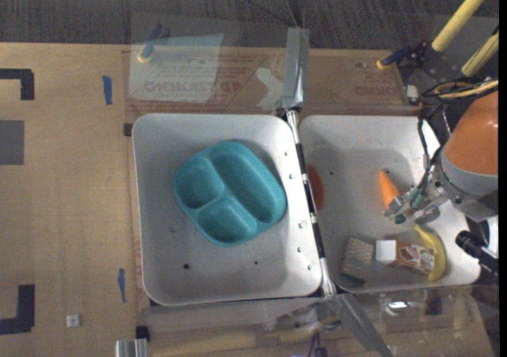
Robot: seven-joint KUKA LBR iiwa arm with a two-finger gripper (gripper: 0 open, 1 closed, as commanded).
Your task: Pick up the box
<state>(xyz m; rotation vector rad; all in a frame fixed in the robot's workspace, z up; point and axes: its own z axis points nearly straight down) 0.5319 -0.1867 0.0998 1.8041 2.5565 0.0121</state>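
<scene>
The box is a small carton with a white end and orange-brown print. It lies flat near the front of the right bin. A yellow banana rests against its right side. My gripper hangs over the right bin, a little behind the box and just right of an orange carrot-shaped piece. The gripper is apart from the box, and I see nothing held in it.
A grey speckled sponge lies left of the box. A red-orange item sits against the right bin's left wall. The left bin holds a teal divided plate. Yellow-handled tools stand at the back right.
</scene>
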